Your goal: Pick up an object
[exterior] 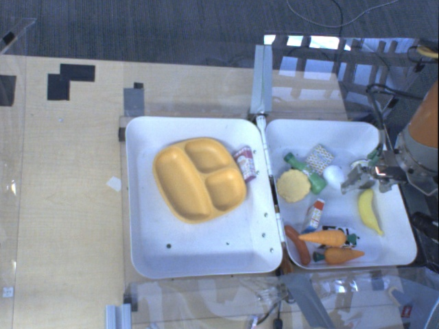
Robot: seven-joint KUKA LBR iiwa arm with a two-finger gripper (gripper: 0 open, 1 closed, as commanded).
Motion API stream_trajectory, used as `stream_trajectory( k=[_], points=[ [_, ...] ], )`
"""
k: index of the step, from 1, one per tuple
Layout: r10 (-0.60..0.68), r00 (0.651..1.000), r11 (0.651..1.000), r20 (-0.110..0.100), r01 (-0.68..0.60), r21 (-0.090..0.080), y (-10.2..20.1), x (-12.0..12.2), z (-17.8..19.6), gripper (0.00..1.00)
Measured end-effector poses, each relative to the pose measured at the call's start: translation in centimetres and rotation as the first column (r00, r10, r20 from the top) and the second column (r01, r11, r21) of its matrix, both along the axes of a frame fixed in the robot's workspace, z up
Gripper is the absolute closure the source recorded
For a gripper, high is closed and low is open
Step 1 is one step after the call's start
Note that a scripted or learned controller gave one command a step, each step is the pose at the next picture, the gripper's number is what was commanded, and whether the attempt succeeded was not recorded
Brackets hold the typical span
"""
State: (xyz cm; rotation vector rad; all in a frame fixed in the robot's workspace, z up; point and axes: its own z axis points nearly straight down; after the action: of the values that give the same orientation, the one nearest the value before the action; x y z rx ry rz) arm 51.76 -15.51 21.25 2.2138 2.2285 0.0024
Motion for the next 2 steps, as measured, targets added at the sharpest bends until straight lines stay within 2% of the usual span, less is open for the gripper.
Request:
stream_trajectory(
  k=[1,2],
  points=[
    [-0.048,0.999,0.999,0.002,0.048,-0.001,-4.14,6.07,-4.73,0.0],
    [-0.048,0.999,0.999,0.002,0.048,-0.001,-4.13,6.07,-4.72,0.0]
  ],
)
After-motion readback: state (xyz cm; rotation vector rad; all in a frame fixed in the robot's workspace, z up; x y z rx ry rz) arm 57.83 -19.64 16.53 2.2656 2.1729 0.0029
